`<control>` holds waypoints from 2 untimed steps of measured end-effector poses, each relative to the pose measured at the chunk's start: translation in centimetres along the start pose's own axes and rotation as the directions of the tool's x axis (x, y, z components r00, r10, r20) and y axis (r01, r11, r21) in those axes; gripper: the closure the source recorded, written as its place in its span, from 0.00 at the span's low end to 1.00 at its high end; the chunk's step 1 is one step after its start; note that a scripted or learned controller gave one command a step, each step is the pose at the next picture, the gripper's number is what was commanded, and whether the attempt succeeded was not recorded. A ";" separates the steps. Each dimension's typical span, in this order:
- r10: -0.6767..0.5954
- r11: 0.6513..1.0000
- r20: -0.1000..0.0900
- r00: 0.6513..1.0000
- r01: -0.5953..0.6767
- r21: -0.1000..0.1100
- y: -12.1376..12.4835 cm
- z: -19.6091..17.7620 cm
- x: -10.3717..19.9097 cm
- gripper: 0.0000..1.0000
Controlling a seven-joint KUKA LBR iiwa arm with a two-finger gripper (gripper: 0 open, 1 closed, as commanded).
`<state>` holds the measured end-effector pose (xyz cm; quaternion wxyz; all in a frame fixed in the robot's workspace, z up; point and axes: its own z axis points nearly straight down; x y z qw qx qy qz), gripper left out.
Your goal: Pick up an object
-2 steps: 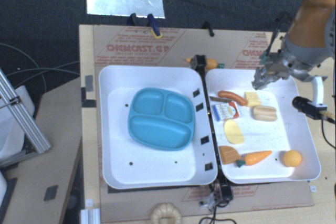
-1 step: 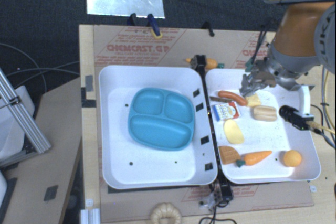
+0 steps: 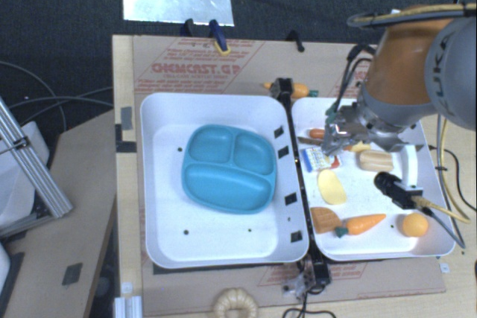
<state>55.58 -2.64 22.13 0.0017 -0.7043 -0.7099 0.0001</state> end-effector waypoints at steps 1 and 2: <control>-0.001 1.000 -0.001 1.000 0.001 -0.002 -3.0 -0.9 4.8 1.00; 0.000 1.000 0.000 1.000 0.000 -0.001 -6.5 -1.0 8.2 1.00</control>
